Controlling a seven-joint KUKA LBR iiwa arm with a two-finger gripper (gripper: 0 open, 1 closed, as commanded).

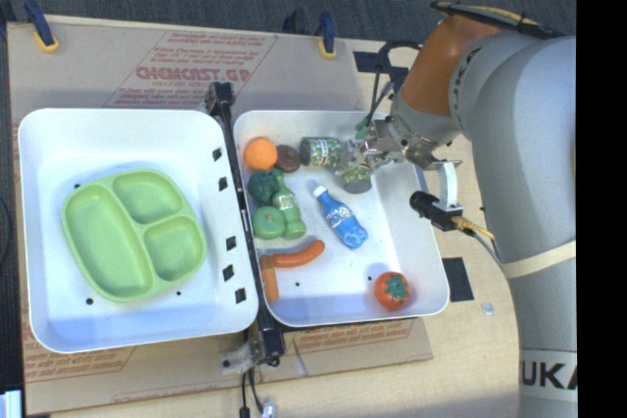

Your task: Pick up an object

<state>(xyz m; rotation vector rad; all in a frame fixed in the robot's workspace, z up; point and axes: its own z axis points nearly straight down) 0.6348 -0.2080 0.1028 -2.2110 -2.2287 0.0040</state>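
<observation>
At far left of the bench, the left bin (39, 142) carries a green divided tray (132, 232), well apart from the working area. Right of the divider, the right bin (423, 261) holds all the loose items. Along its left wall sit an orange ball (260, 155), a small brown item (288, 158), and below them a cluster of green toy vegetables (273, 207); an orange sausage-like piece (294, 256) and a carrot-like piece (269, 281) lie nearer the front edge. Toward the middle lies a blue-and-white bottle (340, 217), its long axis running from upper left to lower right. A red tomato-like toy (392, 290) rests near the front right corner, well apart from the rest.

The relation that governs the coming move lies at the bin's upper centre: a green-labelled can (321, 151) rests on its side, long axis roughly left to right, just left of the gripper (361, 162), which reaches in from the right at the end of the grey arm (519, 132). A dark round item (357, 181) sits just below the gripper, touching or nearly so. Whether the gripper is apart or together cannot be told, since its tip blurs into clutter. The can appears the nearest candidate; the brown item and ball crowd its far end.
</observation>
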